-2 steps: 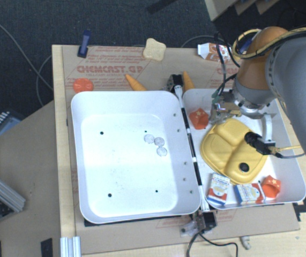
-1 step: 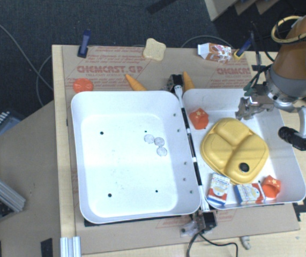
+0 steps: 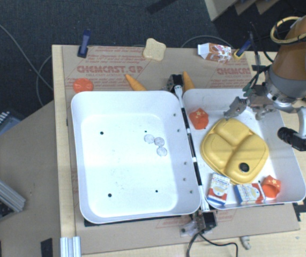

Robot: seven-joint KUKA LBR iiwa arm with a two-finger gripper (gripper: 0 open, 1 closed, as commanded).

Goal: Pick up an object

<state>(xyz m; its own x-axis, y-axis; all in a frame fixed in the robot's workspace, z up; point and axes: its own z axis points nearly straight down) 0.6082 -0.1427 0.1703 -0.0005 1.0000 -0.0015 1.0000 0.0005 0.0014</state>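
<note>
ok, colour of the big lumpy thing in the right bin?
Yellow, with a dark spot near its lower edge: lumpy thing, right bin, camera view.

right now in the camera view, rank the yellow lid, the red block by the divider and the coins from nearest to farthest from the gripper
From the gripper, at the right bin's far end:
1. Yellow lid, just below it in the right bin.
2. Red block, at the right bin's left edge.
3. Coins, in the middle of the left bin.
</note>
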